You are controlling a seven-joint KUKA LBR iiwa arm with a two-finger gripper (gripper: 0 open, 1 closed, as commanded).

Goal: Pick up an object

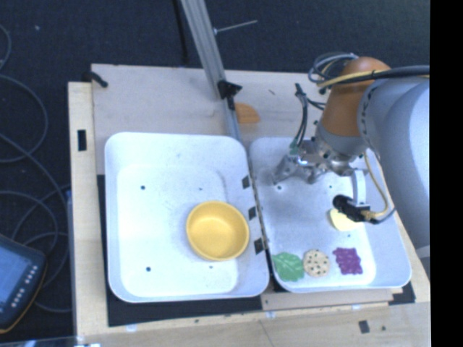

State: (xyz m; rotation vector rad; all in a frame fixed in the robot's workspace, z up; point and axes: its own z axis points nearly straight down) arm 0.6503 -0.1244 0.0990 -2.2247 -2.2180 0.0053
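My gripper [295, 169] hangs over the far left part of the right bin [304, 208], with bare bin floor beneath it. A pale yellow piece [340, 220] lies to its right, partly under a black part of the arm's cabling. Along the bin's front edge lie a green leafy item [288, 266], a round cookie [315, 263] and a purple bunch [348, 260]. A yellow bowl [217, 230] stands upright in the left bin [145, 194], near its right wall. I see nothing held by the gripper.
A slanted metal pole [206, 42] rises from behind the bins, between them. A small orange object [246, 113] rests on the bench behind the bins. The arm's grey body [405, 150] covers the right bin's far right side.
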